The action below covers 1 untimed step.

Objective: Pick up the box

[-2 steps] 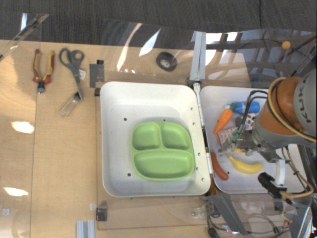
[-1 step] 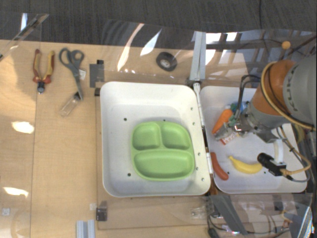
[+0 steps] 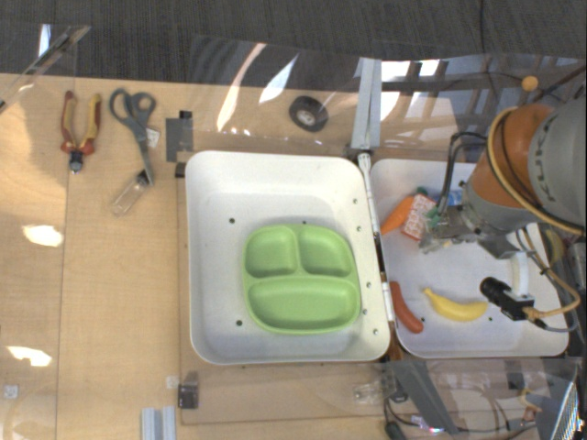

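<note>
Camera view: the small red-and-white printed cardboard box [image 3: 420, 216] lies in the right white plastic bin [image 3: 477, 337], toward its ten o'clock corner, touching a carrot-shaped orange toy [image 3: 398, 215] on its nine o'clock side. The grey arm's two-finger gripper [image 3: 445, 232] sits just beside the box at its four o'clock; whether its fingers are spread or closed I cannot tell, and nothing shows the box between them.

The box looks light and stiff, with thin walls that would dent under a hard squeeze and a smooth printed skin that may slip. The best hold is likely across its two narrow flat sides, clear of the carrot.

A yellow toy banana [image 3: 454, 306] and a red toy sausage [image 3: 406, 308] lie toward six o'clock, well apart from it. The left bin holds a green divided plastic plate [image 3: 301, 278].
</note>
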{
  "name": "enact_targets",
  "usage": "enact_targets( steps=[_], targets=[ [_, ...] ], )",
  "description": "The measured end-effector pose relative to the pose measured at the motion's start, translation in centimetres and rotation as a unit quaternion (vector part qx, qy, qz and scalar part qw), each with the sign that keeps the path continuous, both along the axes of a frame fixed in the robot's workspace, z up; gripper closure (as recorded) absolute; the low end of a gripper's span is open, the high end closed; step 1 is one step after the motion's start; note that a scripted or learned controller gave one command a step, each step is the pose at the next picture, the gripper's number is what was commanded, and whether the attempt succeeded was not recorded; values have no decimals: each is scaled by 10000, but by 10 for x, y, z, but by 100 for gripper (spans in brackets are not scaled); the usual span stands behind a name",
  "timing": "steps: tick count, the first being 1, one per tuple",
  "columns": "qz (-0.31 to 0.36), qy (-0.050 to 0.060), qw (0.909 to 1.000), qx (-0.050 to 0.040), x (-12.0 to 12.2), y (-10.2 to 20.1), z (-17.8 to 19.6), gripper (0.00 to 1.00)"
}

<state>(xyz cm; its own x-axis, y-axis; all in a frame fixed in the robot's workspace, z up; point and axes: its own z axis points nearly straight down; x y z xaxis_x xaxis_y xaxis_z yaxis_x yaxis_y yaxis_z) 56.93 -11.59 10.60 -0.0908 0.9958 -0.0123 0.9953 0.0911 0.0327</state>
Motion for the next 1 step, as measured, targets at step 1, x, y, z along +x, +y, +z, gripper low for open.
enact_targets(
  steps=[1],
  targets=[
    [1, 2, 10000, 0, 0, 0, 0, 0]
  ],
)
